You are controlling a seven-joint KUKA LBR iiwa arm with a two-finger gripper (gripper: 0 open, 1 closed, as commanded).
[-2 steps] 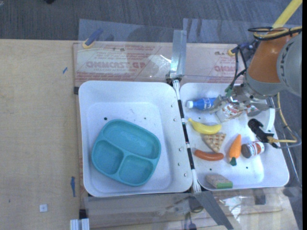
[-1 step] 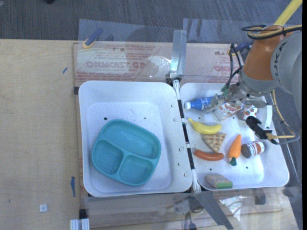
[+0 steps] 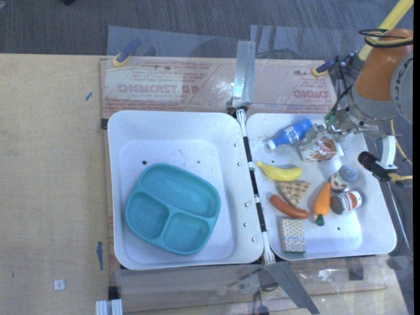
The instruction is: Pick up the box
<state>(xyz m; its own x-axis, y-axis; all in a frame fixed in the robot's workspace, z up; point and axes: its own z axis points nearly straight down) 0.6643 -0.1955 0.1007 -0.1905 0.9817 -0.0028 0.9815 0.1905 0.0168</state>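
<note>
The box (image 3: 293, 235) is a small tan rectangular pack lying flat near the front edge of the right bin (image 3: 377, 241), just below a hot dog (image 3: 289, 207). My gripper (image 3: 334, 127) hangs over the back of that bin, under the arm's orange band (image 3: 382, 71). It sits just above a white and red packet (image 3: 319, 150) and right of a blue bottle (image 3: 291, 135). The box is far from the gripper, toward the front, and nothing touches it.
Also in the right bin are a banana (image 3: 281, 172), a pizza slice (image 3: 293, 191), a carrot (image 3: 321, 203) and small cans (image 3: 346, 199). A teal divided plate (image 3: 172, 207) lies in the left bin (image 3: 125, 136). A metal divider (image 3: 244, 77) stands behind the bins.
</note>
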